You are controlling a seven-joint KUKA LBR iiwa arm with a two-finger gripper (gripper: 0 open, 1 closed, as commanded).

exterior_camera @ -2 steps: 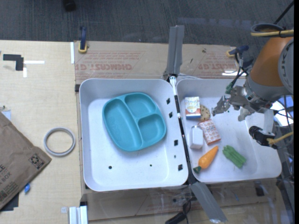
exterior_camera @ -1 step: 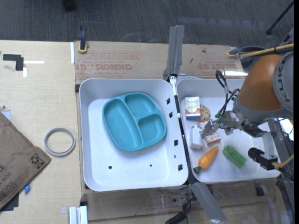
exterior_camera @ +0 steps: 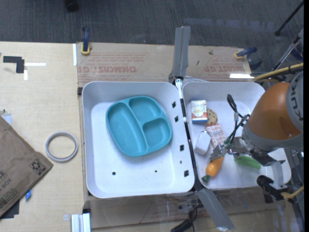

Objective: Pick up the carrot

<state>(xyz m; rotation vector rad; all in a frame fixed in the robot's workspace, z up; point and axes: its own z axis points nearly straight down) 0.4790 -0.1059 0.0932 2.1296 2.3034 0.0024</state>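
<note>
From the overhead camera I see two shallow white plastic bins side by side on the bench: the left bin [exterior_camera: 96, 144] and the right bin [exterior_camera: 227, 87]. In the left bin lies a turquoise plastic divided plate [exterior_camera: 139, 125] with three compartments, set roughly in the middle. In the right bin, my grey arm with its orange band [exterior_camera: 276, 114] reaches in from the right, and its two-finger gripper [exterior_camera: 219, 151] sits low near the bin's front left part. The small orange carrot with a green tip [exterior_camera: 213, 168] lies in the right bin near the front left corner, tilted, its upper end just beside or touching the gripper; I cannot tell whether the fingers are spread or closed, nor whether they have hold of it. Behind the gripper lie a pink-and-white wrapped packet [exterior_camera: 215, 133], a small white carton with an orange label [exterior_camera: 198, 111] and a white block [exterior_camera: 202, 143]. A green object [exterior_camera: 248, 162] lies under the wrist. Outside the bins, a grey tape ring [exterior_camera: 61, 146] rests on the bench to the left.
</note>
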